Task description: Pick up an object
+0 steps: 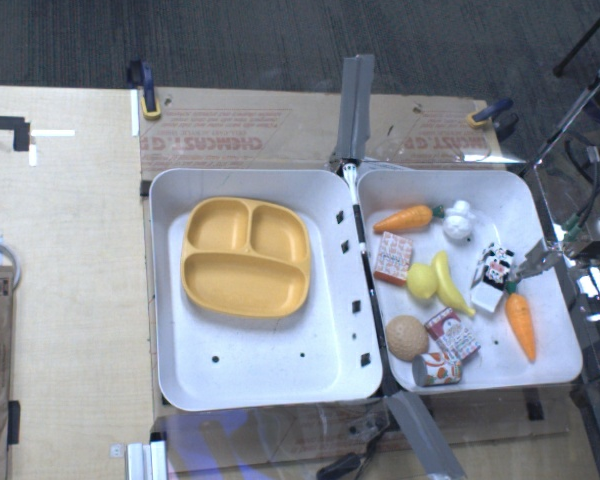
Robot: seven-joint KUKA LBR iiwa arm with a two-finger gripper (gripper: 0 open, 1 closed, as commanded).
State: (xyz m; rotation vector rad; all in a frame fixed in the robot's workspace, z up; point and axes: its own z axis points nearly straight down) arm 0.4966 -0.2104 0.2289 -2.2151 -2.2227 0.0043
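The right bin (540, 206) holds several toys. An orange carrot (404, 218) lies at its back, with a white garlic-like piece (459, 222) beside it. In the middle are a yellow banana (448, 282), a lemon (422, 282) and a red-and-white pack (392, 258). A brown round ball (406, 336) and two small cartons (450, 333) (438, 369) sit at the front. A second carrot (521, 326) lies by the right wall. What looks like my gripper (536, 259) pokes in over the right rim as a blurred grey shape, just right of a black-and-white cow toy (496, 266).
The left bin (250, 368) holds a yellow three-part plate (247, 256). A grey upright post (355, 108) stands behind the wall between the bins. Clamps and cardboard line the back edge. Metal rods and cables crowd the far right.
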